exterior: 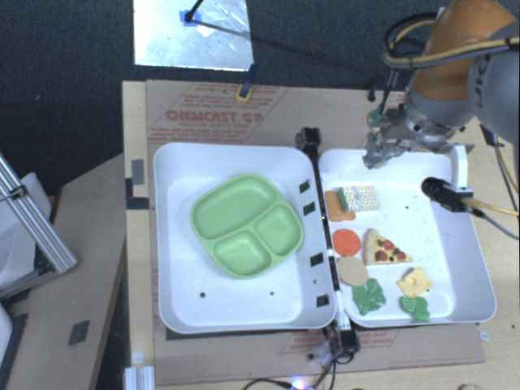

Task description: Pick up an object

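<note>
On the cardboard-topped bench [211, 112] sit two white bins [171, 218]; jaw state unclear.

A green plate [246, 226] sits in the left bin [175, 299]. Toy food lies in the right bin [467, 250]. The gripper [380, 154] hangs above its far edge.

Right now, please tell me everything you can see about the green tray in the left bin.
The green tray is a pale green, plastic-looking plate with rounded corners and three compartments: one large, two smaller. It lies flat and slightly turned, near the middle of the left bin, resting on the bin's white floor. Nothing lies in it or touches it.
</note>
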